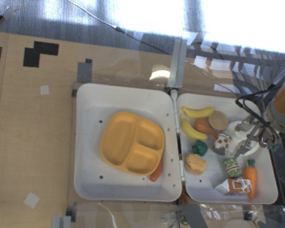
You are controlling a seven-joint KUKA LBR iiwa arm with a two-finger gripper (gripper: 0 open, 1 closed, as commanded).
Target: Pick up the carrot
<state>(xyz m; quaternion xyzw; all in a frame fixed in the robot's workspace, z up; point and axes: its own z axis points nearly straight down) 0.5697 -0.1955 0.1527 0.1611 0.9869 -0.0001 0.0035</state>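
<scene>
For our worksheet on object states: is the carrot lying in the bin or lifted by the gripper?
Lying in the bin. The carrot rests on the right bin floor, green top toward the gripper, which is above it.

A: Where is there free room?

B: The left white bin (87,131) has bare floor all round the yellow divided plastic plate (133,142), widest at its near-left corner.

A: And the right white bin (269,192)?

B: Crowded. The orange carrot with a green top (251,177) lies by the right wall, a small green-and-red can (232,167) just left of it, a small printed carton (238,186) touching its near end, and the grey arm's gripper (244,143) just above.
</scene>
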